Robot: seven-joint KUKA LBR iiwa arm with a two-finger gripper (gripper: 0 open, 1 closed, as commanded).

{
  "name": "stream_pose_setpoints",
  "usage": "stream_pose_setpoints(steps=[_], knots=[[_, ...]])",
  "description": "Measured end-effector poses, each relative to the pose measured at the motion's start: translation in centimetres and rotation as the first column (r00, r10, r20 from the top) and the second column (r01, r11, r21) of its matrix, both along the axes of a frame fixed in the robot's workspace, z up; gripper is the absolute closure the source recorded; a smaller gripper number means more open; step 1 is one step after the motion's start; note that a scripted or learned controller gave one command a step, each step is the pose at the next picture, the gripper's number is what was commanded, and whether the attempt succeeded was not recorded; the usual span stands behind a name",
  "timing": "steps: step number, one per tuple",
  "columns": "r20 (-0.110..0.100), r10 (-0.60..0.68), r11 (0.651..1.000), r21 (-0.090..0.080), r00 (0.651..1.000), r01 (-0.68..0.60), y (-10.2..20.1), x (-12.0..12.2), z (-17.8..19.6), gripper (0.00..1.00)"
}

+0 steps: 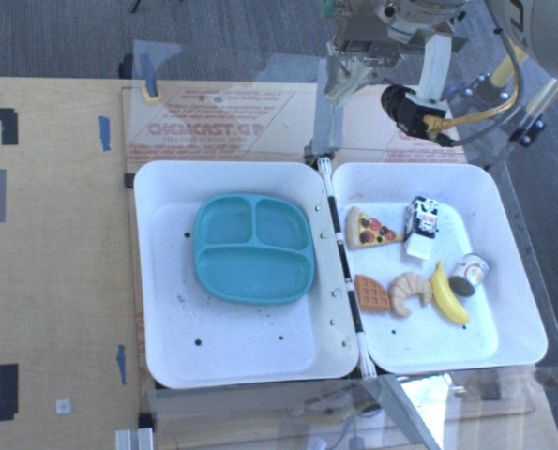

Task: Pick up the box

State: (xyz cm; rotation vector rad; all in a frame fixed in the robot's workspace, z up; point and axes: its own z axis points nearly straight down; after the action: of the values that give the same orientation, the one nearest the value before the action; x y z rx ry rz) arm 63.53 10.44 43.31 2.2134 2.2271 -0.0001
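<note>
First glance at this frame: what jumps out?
The teal divided plate lying alone in the left bin. Then the toy food in the right bin: pizza slice, waffle, croissant, banana, can, with the black-and-white box among them.

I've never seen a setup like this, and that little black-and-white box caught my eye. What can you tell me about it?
The box is a small carton, black and white in cow-like patches, looking like printed card or plastic. It lies in the right bin, toward its far side, with its pale end pointing to the near side. The pizza slice lies just to its left, the banana beyond its near end. Nothing grips it.
</note>
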Motion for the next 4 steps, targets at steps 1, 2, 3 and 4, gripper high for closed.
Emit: stream_pose_setpoints(steps=[1,2,3,4], knots=[[-0.005,-0.052,0.999,-0.001,0.999,0.052,0.1,-5.5,-6.7,1.00],[-0.003,-0.077,0.997,0.000,0.997,0.077,7.8,-4.3,0.0,1.00],[-0.001,-0.242,0.970,0.000,0.970,0.242,12.0,-3.9,0.0,1.00],[-0.001,-0.241,0.970,0.000,0.970,0.241,12.0,-3.9,0.0,0.00]])
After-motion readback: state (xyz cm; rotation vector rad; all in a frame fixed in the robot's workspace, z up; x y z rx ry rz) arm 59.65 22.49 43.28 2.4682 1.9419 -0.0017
